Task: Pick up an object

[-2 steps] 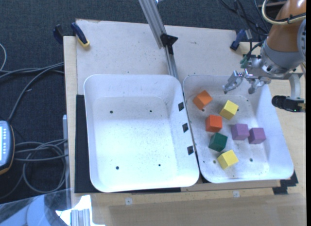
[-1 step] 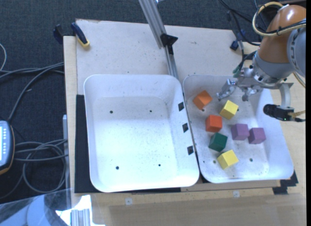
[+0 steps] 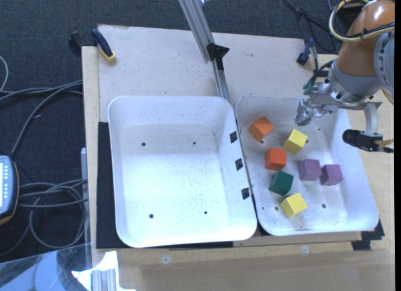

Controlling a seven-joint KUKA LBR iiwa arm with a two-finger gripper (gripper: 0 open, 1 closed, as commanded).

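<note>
End effector (image 3: 303, 118) sits low over the upper part of the right bin (image 3: 357, 211), just above the upper yellow cube (image 3: 296, 140). Can't tell from this angle how it's set or whether it has anything. Nothing visibly lifted.

All seven cubes are in the right bin: orange cube (image 3: 262, 127) upper left, red-orange cube (image 3: 276, 159) below it, green cube (image 3: 281, 182), lower yellow cube (image 3: 293, 204) near the front, two purple cubes (image 3: 309, 169) (image 3: 331, 174) side by side to the right.

Left bin (image 3: 119, 158) sits alongside on the surface (image 3: 156, 64), rims touching.
</note>
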